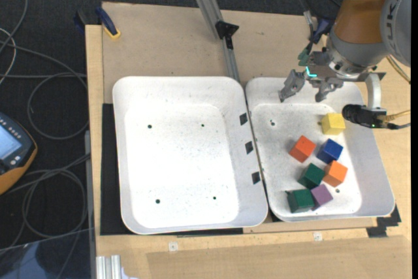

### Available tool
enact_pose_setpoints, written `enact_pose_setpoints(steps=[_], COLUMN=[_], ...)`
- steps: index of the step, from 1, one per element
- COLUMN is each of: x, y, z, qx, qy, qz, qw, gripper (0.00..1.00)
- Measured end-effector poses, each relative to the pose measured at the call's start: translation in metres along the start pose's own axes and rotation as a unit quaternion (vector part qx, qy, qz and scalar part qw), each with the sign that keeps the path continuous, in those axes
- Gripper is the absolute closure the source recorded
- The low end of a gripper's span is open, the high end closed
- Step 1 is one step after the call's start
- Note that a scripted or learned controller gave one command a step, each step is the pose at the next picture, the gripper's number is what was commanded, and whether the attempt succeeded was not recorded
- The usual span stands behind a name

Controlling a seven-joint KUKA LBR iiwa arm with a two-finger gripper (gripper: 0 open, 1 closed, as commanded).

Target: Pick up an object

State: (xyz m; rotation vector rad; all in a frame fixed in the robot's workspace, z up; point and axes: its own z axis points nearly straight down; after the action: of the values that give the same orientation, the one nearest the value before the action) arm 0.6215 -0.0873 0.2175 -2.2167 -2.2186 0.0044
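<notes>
The arm (375, 0) enters from the upper right corner of the frame. Its orange band occupies the top right, with the grey wrist section directly below it. The wrist points down and toward the left of the frame. The gripper (307, 89) sits at right of centre, in the upper half of the frame. Its two fingers (290, 85) are spread apart, angled downward and to the left. Nothing lies between the fingers.
</notes>
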Motion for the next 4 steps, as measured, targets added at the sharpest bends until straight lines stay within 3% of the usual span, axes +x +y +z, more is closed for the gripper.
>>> enact_pose_setpoints(steps=[1,3,4], x=[0.000,0.003,0.004], y=[0.001,-0.010,-0.011], z=[-0.003,0.100,0.119], qx=[-0.002,0.001,-0.001], qy=[0.000,0.000,0.000], qz=[0.000,0.000,0.000], qw=[1.0000,1.0000,1.0000], gripper=[0.00,0.00,0.00])
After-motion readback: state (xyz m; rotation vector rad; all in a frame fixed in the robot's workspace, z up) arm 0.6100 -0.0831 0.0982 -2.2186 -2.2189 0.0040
